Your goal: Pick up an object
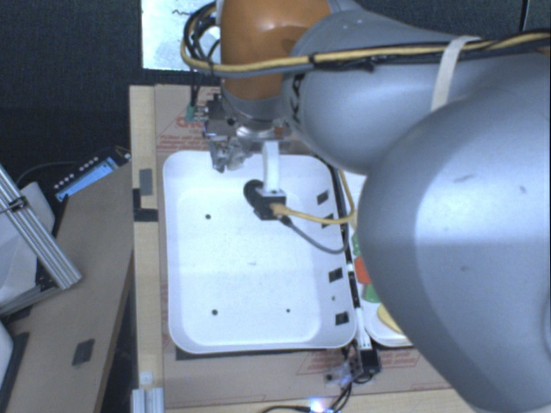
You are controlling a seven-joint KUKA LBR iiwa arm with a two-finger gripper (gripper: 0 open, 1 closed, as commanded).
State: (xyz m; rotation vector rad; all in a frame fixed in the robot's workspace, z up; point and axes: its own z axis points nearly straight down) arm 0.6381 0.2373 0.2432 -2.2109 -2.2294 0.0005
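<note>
Objects to pick: we see none resting on the floor of the shallow white plastic left bin (250,317), whose surface shows small dark dots and nothing else loose. Coloured items, red/orange, green and yellow (368,289), show in a narrow strip past that bin's right wall, in the second white bin (392,338), mostly hidden under the large grey arm body (448,213). We cannot tell what they are or how many.

Hand status: the metal two-finger hand (225,155) hangs below the orange wrist band (271,24), over the far-left corner of the left bin, near the rim. Its tips are too small and blurred at this res.; we cannot tell whether they are apart or together. We see no item between them.

A white post with a black fitting and yellow cable (269,198) hangs beside the hand, above the bin floor; we judge it part of the rig, not a target.

Progress, as judged:
- Pick: not shown as done. No item visibly held.
- Hand pos.: over the bin with no visible targets, well apart from the coloured items.
- Remaining: approx. all of the task, i.e. move to an item, close on it, lift.

The tan tabletop (146,256) carries both bins.
</note>
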